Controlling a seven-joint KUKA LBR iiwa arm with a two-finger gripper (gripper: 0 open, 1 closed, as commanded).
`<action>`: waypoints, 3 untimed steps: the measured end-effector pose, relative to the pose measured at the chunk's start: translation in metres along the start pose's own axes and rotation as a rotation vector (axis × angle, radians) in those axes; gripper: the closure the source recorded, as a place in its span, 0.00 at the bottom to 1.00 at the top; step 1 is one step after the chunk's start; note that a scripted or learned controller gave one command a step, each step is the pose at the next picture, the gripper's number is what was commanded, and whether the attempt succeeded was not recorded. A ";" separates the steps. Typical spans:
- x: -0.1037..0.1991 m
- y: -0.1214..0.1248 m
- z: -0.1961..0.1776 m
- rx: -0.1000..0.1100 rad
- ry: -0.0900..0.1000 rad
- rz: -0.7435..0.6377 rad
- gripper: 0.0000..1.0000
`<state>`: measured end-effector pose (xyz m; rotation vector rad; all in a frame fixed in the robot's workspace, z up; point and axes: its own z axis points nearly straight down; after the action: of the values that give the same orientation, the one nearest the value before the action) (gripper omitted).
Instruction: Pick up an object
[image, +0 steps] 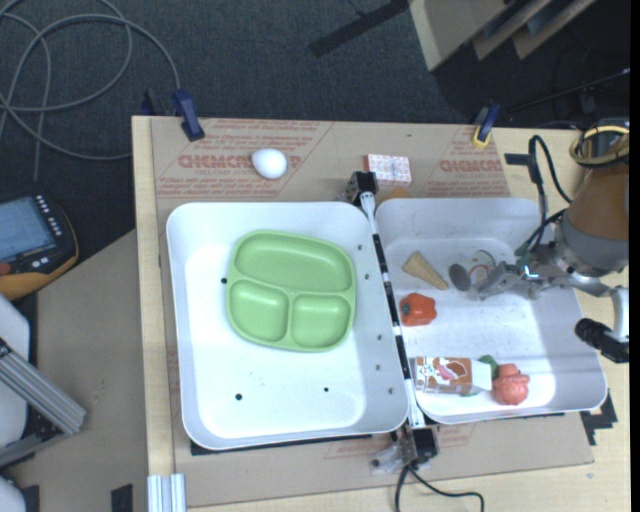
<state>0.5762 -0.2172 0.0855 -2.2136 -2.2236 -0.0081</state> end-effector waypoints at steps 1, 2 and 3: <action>0.066 0.067 0.001 -0.002 -0.006 0.001 0.00; 0.082 0.091 0.001 -0.002 -0.008 0.002 0.00; 0.082 0.093 -0.012 -0.008 -0.011 0.001 1.00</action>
<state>0.6691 -0.1346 0.0982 -2.2242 -2.2321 -0.0056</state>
